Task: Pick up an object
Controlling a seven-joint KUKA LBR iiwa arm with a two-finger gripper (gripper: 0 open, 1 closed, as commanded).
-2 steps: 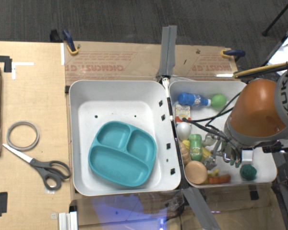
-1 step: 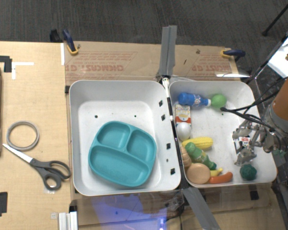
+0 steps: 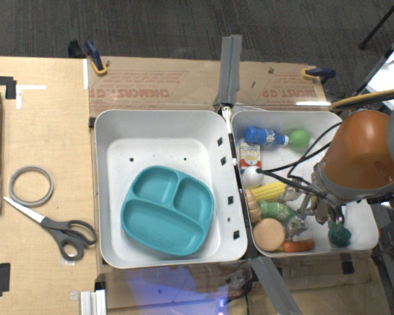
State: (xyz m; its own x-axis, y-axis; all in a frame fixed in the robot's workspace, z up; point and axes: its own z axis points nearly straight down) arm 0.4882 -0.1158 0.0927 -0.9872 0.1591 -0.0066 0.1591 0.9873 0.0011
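My end effector (image 3: 307, 210) hangs low in the right-hand bin (image 3: 361, 243), below the arm's orange band (image 3: 361, 151). Its metal parts and cables blur together over the toys, so I cannot tell how it is set or whether anything is in it.

Just beside it lie the candidates: a yellow toy corn cob (image 3: 268, 191), a green piece (image 3: 272, 209) under it, a round tan piece like a bun or potato (image 3: 269, 234), a small red-orange piece (image 3: 298, 245) along the near wall, and a dark green ball-like piece (image 3: 339, 236) to its right. Further back are a blue bottle (image 3: 257, 136), a light green ball (image 3: 299, 138) and a small white carton with a red label (image 3: 250, 156). A wooden peg-like piece (image 3: 252, 205) sits against the divider.

I judge all of these to be light, hollow plastic play food: stiff, smooth, likely to roll or squirt out of a pinch. The corn cob looks easiest, taken across its short width at the middle; the round ones should be pinched across their widest part.

The left bin (image 3: 111, 176) holds a teal divided plate (image 3: 167, 210). On the desk (image 3: 26, 110) to the left lie scissors (image 3: 56, 228) and a tape roll (image 3: 31, 185).

The cardboard (image 3: 157, 84) behind the bins carries red print, upside down, reading something like "CHEMICAL GR"; the carton's label is too small to read.
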